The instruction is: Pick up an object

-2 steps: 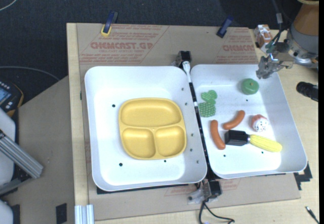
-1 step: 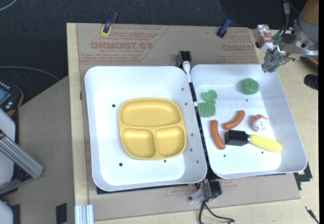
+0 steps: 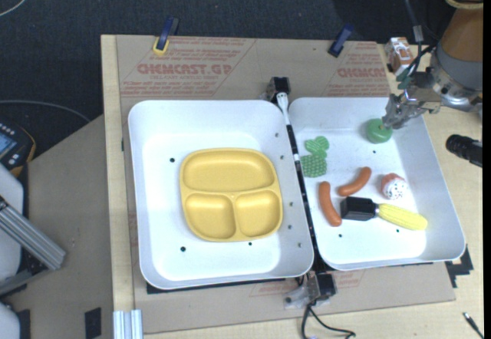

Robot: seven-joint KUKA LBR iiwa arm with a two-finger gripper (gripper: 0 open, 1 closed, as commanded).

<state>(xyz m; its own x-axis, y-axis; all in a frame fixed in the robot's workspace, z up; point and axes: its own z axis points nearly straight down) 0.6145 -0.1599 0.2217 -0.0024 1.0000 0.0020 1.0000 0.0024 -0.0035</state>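
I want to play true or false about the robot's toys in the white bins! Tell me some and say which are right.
1. The yellow tray sits in the left bin. True.
2. Two sausages lie in the right bin. True.
3. The corn cob lies in the yellow tray. False: it lies in the right bin, near the front.
4. The gripper is above the left bin. False: it is at the right bin's far end, by the round green piece.
5. The yellow tray has three compartments. True.
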